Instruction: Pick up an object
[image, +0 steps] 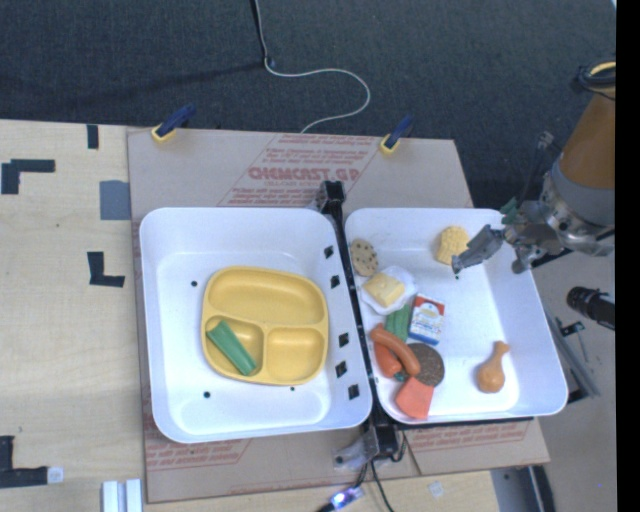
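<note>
Yellow, lumpy toy (452, 242) in the right bin's (520, 330) far corner, just beside the gripper (494, 250), whose jaws stand open and hold nothing. Probably light, stiff plastic; best pinched across its middle.

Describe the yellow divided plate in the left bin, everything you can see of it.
The yellow plate looks like glossy plastic, rounded-square, moulded into three compartments. It lies flat, right side up, near the middle of the left bin, turned slightly against the bin's edges. A green pickle-like piece lies at a slant in its lower-left compartment; the other two compartments hold nothing. Nothing else touches it.
</note>
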